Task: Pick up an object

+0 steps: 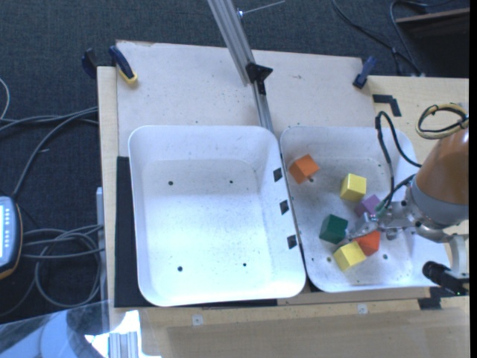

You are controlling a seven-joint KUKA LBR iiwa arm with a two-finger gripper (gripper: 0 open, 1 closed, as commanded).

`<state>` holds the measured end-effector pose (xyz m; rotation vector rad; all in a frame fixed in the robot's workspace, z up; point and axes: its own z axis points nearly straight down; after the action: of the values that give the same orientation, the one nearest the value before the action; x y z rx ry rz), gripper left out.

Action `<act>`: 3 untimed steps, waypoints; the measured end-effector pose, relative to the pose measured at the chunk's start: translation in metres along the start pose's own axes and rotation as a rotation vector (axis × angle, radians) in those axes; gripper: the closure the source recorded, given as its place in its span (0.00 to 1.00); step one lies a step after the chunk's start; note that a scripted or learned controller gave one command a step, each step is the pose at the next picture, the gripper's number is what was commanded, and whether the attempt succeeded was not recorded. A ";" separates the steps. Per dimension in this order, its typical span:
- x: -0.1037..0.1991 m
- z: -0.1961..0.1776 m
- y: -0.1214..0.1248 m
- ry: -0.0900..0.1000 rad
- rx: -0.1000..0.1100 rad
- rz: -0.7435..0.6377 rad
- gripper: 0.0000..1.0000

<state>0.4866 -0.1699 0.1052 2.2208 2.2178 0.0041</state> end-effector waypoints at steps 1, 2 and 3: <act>0.000 -0.011 0.001 -0.002 -0.005 -0.001 1.00; -0.004 -0.074 0.007 -0.003 -0.003 -0.003 1.00; -0.014 -0.124 0.009 -0.003 -0.003 -0.003 1.00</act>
<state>0.4948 -0.1842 0.2295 2.2153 2.2178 0.0037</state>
